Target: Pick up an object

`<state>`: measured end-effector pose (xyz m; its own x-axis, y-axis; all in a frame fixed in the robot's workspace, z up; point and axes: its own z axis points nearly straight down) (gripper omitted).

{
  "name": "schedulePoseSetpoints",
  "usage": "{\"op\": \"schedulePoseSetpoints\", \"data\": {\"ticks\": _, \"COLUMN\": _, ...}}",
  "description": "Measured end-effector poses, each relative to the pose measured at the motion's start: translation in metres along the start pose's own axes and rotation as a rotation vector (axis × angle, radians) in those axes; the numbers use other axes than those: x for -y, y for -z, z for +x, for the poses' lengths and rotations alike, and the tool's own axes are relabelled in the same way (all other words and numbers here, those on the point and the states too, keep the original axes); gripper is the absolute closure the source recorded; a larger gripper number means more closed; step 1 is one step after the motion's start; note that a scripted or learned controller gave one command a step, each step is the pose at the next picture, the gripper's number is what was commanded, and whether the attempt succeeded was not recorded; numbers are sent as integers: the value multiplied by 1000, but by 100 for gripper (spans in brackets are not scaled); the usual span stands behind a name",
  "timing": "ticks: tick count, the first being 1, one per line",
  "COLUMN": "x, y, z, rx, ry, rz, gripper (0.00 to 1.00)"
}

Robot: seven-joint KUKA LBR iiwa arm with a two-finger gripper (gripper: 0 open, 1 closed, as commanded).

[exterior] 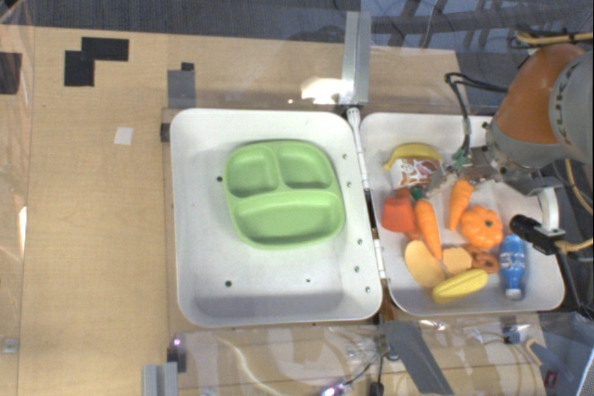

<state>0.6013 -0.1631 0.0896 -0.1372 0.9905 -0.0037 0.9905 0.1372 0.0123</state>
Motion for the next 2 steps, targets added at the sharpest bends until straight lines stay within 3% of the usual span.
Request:
{"op": "schedulePoseSetpoints", "data": {"ticks": 1, "x": -3, "y": 13, "z": 1, "rx": 0, "ry": 5, "rz": -7, "gripper": 100}}
{"op": "schedulePoseSetpoints", "data": {"ticks": 2, "x": -50, "y": 167, "z": 72, "rx": -2, "ry": -25, "rz": 5, "gripper": 100}}
